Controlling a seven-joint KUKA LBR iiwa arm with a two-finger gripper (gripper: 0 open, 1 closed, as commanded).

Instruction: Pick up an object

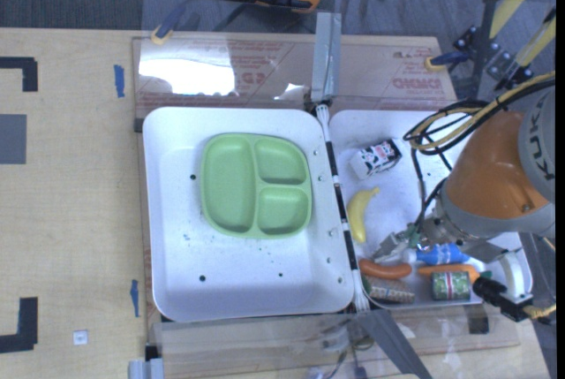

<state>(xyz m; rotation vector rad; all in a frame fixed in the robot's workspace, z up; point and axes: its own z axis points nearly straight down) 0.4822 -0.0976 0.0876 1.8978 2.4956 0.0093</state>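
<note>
1. Nearest my camera, along the front wall of the right bin, I see a row of small things: a red-orange sausage-like piece, a brown item just in front of it, and a green can lying on its side.
2. Taking the green can as my landmark: a blue-and-white tube-like object lies just behind it, the sausage-like piece sits to its left, and a yellow banana lies further back and left, near the divider. A small black-and-white carton rests well behind the can, toward the bin's far wall.
3. The left bin, well left of the can, carries a green divided plate.
4. The arm hangs over the right bin, its orange band above and behind the can. The gripper is low, just left of the blue-and-white object and behind the sausage-like piece.
5. I cannot tell how wide the gripper stands; it is too small and cluttered here. Nothing shows between its tips.
6. My read: I am in the reach-and-descend step, nothing secured yet.
7. Next I judge it needs one item isolated, a firm close, then a straight lift clear of its neighbours.
</note>
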